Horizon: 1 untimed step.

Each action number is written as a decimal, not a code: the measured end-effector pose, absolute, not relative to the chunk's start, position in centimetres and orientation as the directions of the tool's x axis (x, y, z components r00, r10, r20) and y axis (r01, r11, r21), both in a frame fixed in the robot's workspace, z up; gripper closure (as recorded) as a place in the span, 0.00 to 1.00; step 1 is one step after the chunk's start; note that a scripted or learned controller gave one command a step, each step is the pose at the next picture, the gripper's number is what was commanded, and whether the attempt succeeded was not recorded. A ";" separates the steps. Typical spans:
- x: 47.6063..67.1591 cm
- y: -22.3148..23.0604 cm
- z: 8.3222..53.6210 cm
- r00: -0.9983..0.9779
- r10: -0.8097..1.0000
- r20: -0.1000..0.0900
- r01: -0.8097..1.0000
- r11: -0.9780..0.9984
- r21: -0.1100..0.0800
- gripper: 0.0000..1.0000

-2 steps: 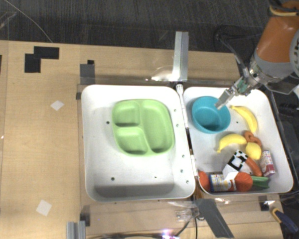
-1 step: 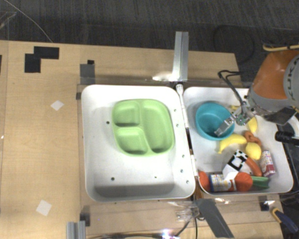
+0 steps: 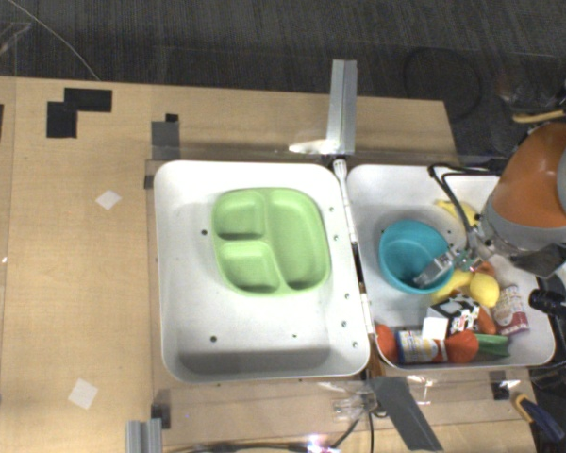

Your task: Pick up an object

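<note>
Two shallow white plastic bins (image 3: 184,253), one green divided plastic tray (image 3: 269,239), one round blue plastic bowl (image 3: 410,253), one yellow plastic lemon (image 3: 485,291), one small labelled can (image 3: 418,347); the remaining jumbled toy food cannot be counted

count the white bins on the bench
2: the left bin holding a green divided tray, and the right bin holding a blue bowl and cluttered items.
</note>
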<state>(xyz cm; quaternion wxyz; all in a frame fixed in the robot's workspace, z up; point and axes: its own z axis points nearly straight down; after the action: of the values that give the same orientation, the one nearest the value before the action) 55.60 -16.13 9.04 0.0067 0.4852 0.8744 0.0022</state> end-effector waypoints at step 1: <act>49.4 -15.3 9.1 -0.272 0.962 -0.009 0.962 0.272 0.019 0.00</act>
<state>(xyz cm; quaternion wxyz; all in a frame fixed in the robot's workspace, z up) 49.37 -15.29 9.11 0.0094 0.6032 0.7975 0.0049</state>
